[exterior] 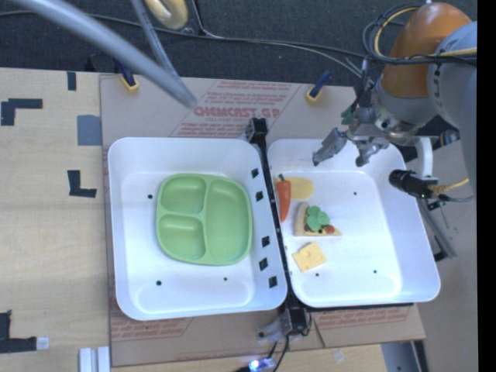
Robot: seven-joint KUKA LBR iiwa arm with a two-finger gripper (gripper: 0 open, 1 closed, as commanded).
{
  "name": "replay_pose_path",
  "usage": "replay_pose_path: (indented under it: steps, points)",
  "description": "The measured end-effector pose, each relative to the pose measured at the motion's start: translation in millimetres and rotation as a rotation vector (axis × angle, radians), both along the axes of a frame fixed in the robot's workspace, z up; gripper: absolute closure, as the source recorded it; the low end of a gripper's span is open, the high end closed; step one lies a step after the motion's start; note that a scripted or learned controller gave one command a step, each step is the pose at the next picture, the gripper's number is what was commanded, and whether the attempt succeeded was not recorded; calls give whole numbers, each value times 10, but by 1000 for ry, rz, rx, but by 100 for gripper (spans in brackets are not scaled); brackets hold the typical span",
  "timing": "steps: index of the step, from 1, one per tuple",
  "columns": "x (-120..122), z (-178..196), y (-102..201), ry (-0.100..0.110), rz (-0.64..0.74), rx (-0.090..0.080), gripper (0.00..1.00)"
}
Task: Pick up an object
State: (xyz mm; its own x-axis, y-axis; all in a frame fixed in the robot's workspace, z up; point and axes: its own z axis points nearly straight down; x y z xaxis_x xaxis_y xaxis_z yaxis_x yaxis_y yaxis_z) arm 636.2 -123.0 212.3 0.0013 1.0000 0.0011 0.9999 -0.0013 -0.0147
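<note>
Two-finger gripper (346,151): your fingers (328,147) stand spread apart, nothing between them, touching nothing | position: over the right white bin (387,239) at its 12 o'clock rim | objects: orange toy carrot (284,197), yellow cheese wedge (310,256), sandwich slice with green topping (315,222) at the bin's 9 o'clock | left bin: green divided plastic plate (204,217).

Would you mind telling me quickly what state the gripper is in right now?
Gripper: open, holding nothing, raised over the back edge of the right bin.
</note>
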Motion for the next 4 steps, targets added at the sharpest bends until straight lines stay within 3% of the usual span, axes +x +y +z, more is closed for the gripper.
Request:
replay_pose_path:
  steps: [1,4]
  points:
    - [29,79,2,-13,3,-2,0]
    - [-13,-1296,26,-15,3,-5,0]
